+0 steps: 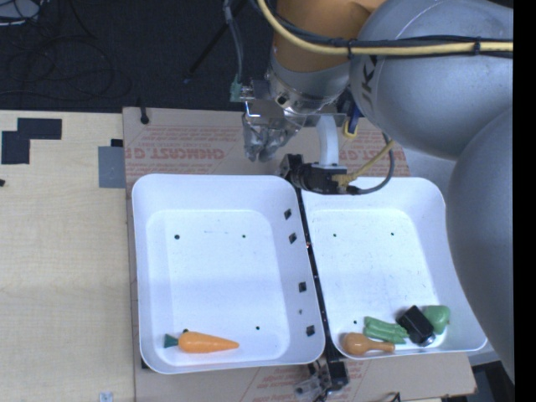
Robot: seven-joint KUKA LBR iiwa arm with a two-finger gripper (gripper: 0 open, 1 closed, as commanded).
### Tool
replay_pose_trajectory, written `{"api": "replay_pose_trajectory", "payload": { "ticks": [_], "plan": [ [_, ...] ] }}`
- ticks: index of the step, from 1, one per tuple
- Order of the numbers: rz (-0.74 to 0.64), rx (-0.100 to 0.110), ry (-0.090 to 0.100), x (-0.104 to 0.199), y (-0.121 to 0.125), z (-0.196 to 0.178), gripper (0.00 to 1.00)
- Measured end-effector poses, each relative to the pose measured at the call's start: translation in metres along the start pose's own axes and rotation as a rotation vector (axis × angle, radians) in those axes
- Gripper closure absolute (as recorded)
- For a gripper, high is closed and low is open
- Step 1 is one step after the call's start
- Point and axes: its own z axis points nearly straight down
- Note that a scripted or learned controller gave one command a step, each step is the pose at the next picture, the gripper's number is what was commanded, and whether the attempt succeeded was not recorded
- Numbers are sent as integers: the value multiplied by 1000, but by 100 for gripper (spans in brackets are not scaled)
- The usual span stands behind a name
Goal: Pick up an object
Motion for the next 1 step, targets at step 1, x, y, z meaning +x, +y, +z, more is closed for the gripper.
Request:
{"api": "replay_pose_trajectory", "payload": {
  "ticks": [1],
  "plan": [
    [3,-3,-1,-2,0,-2,0]
  ]
}}
